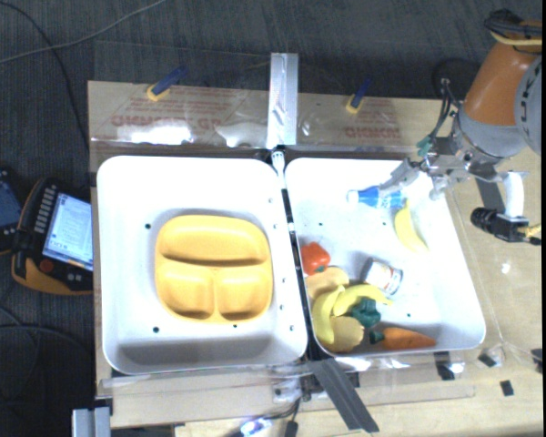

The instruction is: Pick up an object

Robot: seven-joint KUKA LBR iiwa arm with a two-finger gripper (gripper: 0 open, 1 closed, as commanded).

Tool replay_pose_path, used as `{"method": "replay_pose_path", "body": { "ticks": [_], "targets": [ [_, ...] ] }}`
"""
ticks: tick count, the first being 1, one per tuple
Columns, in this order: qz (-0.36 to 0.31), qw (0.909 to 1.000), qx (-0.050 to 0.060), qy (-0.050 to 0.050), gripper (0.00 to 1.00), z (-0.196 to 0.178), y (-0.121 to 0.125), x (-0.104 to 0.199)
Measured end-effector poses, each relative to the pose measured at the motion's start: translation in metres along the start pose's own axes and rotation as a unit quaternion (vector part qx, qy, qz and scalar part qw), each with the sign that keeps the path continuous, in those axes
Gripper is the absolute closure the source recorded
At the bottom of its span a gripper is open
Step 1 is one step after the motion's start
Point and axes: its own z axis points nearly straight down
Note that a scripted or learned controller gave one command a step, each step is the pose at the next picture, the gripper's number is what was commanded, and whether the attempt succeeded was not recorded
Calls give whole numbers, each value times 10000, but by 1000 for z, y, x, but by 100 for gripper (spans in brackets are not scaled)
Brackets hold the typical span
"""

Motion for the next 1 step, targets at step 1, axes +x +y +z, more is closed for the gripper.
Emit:
{"method": "replay_pose_path", "body": {
  "ticks": [1],
  "targets": [
    [342, 9994, -32, 15, 0, 94, -10, -13]
  ]
}}
